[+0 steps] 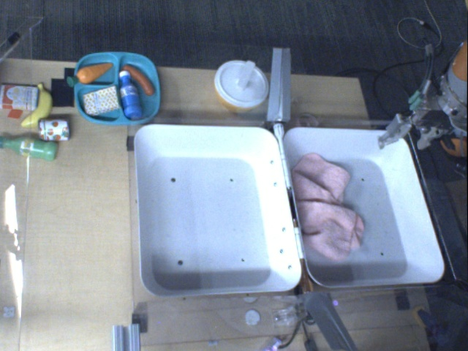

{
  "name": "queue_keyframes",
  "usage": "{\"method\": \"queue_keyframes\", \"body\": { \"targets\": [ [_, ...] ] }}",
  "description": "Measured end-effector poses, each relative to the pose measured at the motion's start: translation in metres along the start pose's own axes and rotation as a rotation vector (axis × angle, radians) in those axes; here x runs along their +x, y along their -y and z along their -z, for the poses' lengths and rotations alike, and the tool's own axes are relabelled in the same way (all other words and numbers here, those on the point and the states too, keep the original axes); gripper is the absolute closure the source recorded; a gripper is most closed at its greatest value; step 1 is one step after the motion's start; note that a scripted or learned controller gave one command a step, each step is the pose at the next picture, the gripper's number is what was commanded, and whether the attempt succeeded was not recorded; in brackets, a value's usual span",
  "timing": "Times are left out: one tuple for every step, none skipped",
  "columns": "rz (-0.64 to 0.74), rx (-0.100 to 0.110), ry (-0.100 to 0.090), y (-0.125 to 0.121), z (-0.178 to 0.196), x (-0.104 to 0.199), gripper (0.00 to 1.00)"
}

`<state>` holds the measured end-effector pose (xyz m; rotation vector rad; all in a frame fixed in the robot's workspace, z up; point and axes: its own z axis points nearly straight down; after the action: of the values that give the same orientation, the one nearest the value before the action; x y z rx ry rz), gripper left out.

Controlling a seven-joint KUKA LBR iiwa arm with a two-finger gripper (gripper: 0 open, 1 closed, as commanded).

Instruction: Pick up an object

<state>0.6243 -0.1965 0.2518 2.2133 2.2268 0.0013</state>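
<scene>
Camera view: Two shallow white bins sit side by side on the tabletop (66,218). The left bin (212,210) shows only its bare floor. The right bin (395,196) holds one item: a crumpled pink cloth (327,207), lying against the bin's left half, close to the divider between the bins and well apart from the right wall.

The arm (455,79) enters from the right edge, near the top right corner of the right bin. The hand (398,129) sits over that bin's upper right rim, well apart from the pink cloth. Nothing is visible between its fingers. Whether the fingers are spread or pressed together cannot be determined at this size and angle.

Behind the bins, a white lidded cup (242,85) stands on the tabletop just beside an upright grey post (280,86). At the far left, a blue divided tray (117,88) holds toy foods and a small blue bottle. Left of the tray lie a banana (38,107), a small can (54,129) and a green bottle (29,147) lying flat.
</scene>
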Motion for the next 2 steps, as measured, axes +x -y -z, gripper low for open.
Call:
{"method": "queue_keyframes", "body": {
  "targets": [
    [0.125, 0.002, -0.002, 0.055, -0.148, 0.035, 0.00],
    [0.156, -0.016, 0.004, 0.132, -0.161, 0.059, 0.00]
  ]
}}
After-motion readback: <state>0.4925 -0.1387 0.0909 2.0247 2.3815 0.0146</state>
